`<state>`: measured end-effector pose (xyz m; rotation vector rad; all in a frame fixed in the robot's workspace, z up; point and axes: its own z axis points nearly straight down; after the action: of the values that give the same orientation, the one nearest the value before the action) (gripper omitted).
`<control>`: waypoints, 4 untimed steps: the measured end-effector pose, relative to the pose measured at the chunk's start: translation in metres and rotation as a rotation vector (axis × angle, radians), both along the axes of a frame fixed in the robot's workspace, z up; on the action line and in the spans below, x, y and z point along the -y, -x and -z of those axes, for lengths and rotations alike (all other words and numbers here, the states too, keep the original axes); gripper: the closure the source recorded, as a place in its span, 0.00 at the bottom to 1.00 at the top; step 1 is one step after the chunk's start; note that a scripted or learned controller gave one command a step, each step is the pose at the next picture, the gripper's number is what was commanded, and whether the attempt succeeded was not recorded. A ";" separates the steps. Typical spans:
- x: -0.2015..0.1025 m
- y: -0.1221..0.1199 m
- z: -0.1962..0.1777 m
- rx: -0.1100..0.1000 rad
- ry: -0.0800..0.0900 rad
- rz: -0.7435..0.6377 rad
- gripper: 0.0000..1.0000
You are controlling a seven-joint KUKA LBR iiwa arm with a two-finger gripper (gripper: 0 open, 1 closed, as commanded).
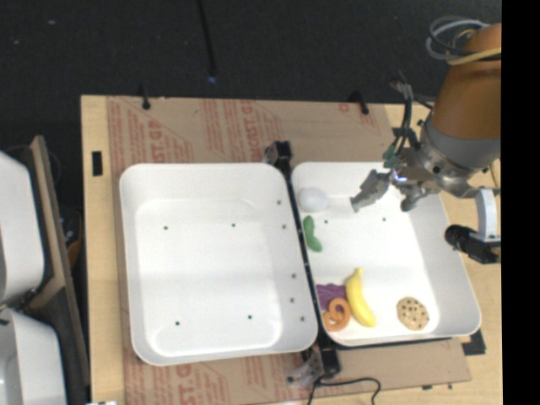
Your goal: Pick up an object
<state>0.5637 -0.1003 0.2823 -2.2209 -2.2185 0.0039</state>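
The right bin (439, 251) holds a yellow banana (360, 297), an orange ring (337, 315), a purple piece (327, 294), a round cookie (413, 312), a green pod-like piece (312, 234) and a pale round thing (313, 199) near its back left corner. My gripper (390, 191) hovers over the back of this bin, to the right of the pale round thing. Its two fingers (368, 194) are spread apart, open, with nothing between them.
The left bin (211, 264) lies beside the right one, sharing a middle rim. Both sit on a cardboard sheet (211, 133) on the bench. The grey and orange arm (468, 99) fills the upper right. A black clip (278, 153) sits behind the bins.
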 end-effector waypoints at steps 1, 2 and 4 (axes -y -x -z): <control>0.000 -0.001 -0.002 0.004 0.000 0.000 0.00; -0.002 0.001 0.040 0.000 0.000 -0.001 0.00; -0.001 0.006 0.124 0.000 0.000 0.000 0.00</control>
<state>0.5580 -0.0989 0.1582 -2.2206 -2.2190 0.0033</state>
